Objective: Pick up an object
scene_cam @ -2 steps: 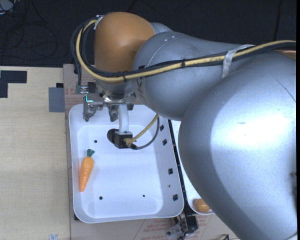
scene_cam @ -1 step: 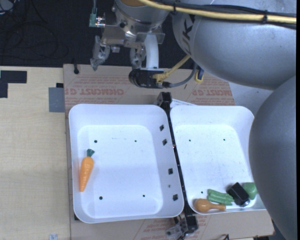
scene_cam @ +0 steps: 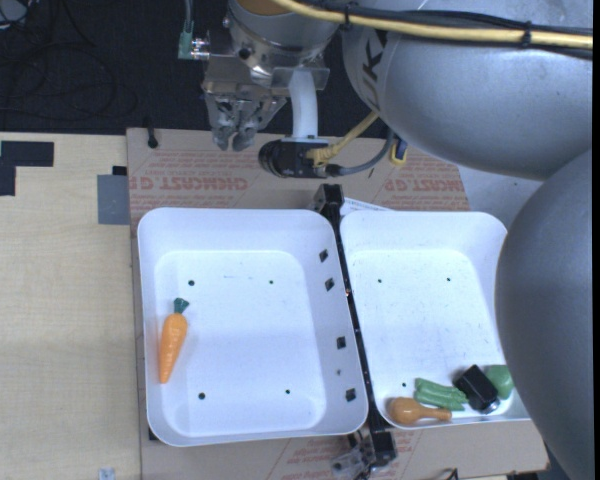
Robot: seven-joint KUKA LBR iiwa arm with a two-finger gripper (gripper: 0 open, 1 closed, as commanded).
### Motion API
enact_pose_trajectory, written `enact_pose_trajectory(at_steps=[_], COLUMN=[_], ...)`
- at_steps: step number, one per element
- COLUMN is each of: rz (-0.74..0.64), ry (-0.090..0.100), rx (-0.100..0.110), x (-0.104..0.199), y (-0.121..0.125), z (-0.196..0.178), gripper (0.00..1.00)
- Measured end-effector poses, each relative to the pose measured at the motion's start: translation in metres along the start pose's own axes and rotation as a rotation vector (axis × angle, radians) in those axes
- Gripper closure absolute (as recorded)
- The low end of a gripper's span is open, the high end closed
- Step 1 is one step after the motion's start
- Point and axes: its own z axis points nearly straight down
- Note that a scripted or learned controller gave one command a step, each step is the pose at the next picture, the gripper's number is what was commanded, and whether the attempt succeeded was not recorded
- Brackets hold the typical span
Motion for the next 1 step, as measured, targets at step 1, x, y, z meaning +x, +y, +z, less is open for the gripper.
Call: enact_pose_trajectory(at_steps=[1], rz=[0.007], ry=[-0.002], rx=[0.005], x=[-0.0199], y=[-0.0007], z=[0.0772], gripper=[1.0])
